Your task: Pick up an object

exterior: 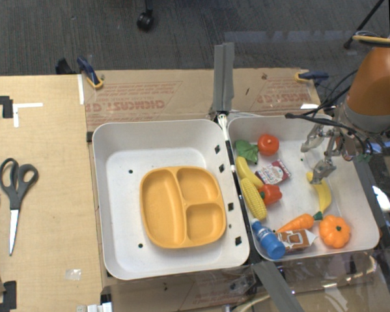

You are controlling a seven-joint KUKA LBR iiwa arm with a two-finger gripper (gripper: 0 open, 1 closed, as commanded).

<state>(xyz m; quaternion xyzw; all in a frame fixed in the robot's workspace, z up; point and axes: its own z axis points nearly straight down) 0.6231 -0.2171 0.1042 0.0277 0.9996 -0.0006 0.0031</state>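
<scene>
The tool (pixel 320 153), its grip state unclear, hangs just above the banana (pixel 323 194).

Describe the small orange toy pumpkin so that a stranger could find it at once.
Look in the right-hand shallow white bin, at its near right corner. The small orange toy pumpkin sits there, right of an orange toy carrot; unlike its neighbours, it is round, ribbed and green-stemmed.

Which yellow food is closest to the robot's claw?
The banana, lying just below the gripper in the right bin. The yellow corn cob lies farther off, by that bin's left wall.
</scene>
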